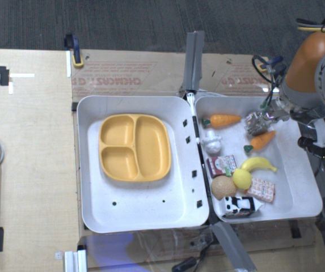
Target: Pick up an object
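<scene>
The gripper [258, 123] hangs at the right bin's [298, 205] upper right, jaw state impossible to tell, just above a carrot [262, 141]. Other food crowds the bin's left and lower middle; its right side lies bare.

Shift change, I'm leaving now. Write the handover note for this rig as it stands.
Gripper: low in the right bin, over its upper part, between the two carrots; whether it is open or shut cannot be told.
Things: upper carrot, lower carrot, banana, lemon, all lying in the right bin. Yellow divided plate sits in the left bin.
Done: nothing seen lifted.
Left: grasp one object and raise it.
</scene>
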`<action>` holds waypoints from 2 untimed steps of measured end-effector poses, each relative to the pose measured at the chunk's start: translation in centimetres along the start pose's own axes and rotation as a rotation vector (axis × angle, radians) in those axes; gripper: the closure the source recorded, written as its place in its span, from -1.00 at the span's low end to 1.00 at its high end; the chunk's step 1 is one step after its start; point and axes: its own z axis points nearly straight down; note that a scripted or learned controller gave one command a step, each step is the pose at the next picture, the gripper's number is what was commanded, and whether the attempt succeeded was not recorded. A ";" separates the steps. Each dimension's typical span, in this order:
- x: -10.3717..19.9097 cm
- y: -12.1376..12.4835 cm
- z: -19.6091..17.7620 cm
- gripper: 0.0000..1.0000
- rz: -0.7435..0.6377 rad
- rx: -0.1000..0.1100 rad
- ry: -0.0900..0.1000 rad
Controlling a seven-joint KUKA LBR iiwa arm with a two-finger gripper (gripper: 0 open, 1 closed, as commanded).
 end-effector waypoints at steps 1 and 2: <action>4.0 0.5 -10.4 1.00 0.026 -0.009 -0.002; 4.2 -0.7 -10.3 1.00 -0.077 -0.006 -0.001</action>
